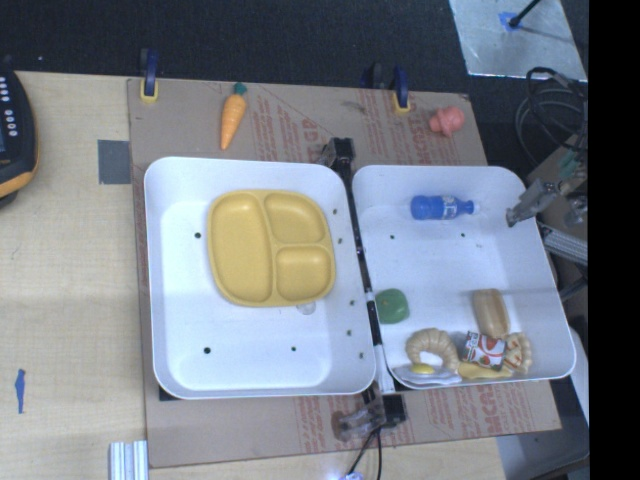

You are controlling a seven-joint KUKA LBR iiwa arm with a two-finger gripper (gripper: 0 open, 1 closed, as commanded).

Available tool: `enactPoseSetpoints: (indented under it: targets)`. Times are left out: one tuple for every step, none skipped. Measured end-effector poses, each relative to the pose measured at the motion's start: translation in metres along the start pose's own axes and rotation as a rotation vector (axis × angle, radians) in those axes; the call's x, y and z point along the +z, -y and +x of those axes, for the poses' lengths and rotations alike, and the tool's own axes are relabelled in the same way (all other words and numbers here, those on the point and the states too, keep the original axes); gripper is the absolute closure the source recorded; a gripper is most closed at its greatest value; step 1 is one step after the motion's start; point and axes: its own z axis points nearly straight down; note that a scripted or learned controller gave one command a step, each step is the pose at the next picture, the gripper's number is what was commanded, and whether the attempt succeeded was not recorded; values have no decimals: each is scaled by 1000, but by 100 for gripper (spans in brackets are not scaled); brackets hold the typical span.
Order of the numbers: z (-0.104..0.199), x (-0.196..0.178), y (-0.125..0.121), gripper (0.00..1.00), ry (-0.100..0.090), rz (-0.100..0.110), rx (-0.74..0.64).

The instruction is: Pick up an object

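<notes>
Right white bin [520, 258]: small blue plastic bottle [440, 207] lying on its side at far end, well apart from other toys; gripper [527, 208] beside it, grip state undeterminable; descend squarely across its body.

A small blue plastic bottle [441, 207] lies on its side near the right bin's far wall. A green rounded object [391, 305] sits by the left wall. A tan bread roll [490, 313] and croissant [432, 347] cluster at the near edge.
</notes>
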Motion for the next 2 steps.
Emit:
enactPoseSetpoints:
  targets:
    - [6, 138, 69, 0, -6, 16, 2]
    - [22, 195, -6, 0, 1, -3, -6]
